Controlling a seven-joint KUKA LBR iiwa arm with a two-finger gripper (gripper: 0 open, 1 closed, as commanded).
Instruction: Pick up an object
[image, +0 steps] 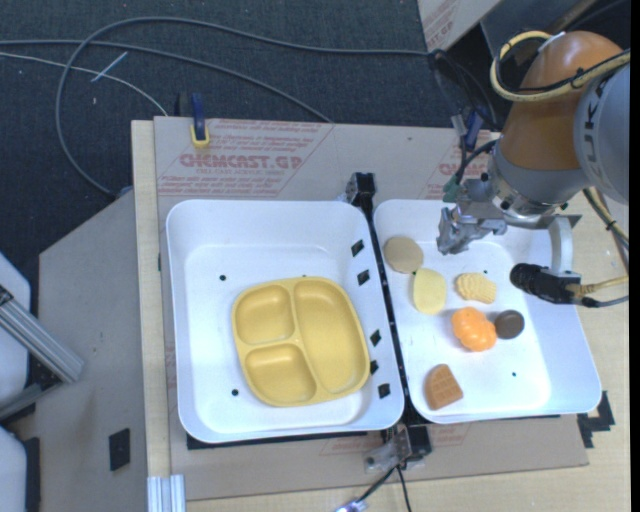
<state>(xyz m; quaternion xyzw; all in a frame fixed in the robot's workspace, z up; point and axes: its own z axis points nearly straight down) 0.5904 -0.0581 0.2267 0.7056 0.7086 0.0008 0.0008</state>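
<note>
The gripper (455, 236) hangs over the right bin (560, 390), beside the tan disc (403, 253); whether its fingers are open I cannot tell. The disc looks light, stiff and smooth (likely plastic toy food); best pinched across its edges.

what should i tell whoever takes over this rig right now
Gripper: above the right bin's far edge, holding nothing.
Right bin: tan disc, pale yellow piece, ridged yellow piece, orange ball, brown ball, brown wafer.
Left bin: yellow divided tray.
Done: nothing picked.
Left: go down on one item, likely the disc, and lift it.
</note>
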